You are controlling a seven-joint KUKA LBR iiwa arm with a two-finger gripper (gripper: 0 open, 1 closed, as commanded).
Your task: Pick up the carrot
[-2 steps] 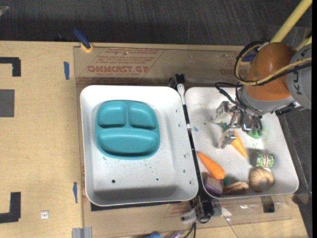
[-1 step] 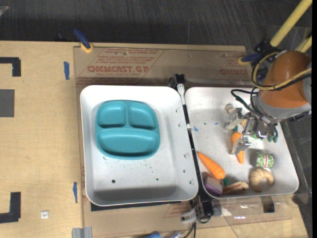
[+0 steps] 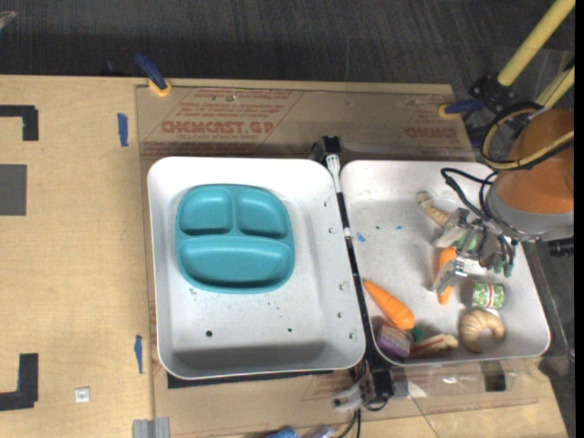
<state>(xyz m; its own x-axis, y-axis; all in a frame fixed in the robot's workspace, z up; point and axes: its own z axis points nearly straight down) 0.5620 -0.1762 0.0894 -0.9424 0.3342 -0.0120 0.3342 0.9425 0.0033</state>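
Observation:
The orange carrot (image 3: 389,305) lies slantwise in the right bin (image 3: 383,199), near its left wall and towards the front. My gripper (image 3: 459,261) hangs low over the right half of that bin, to the right of the carrot and apart from it. The grey arm with its orange band (image 3: 540,167) reaches in above it from the right. Small orange bits show at the gripper's lower end, too small to identify. Nothing of the carrot is inside the gripper.
In the right bin's front corner lie a purple piece (image 3: 394,340), a tan stick (image 3: 438,342), a tan rounded object (image 3: 481,328) and a green-and-white can (image 3: 488,294). A beige item (image 3: 434,208) lies farther back. The left bin (image 3: 182,336) holds a teal divided plate (image 3: 235,237).

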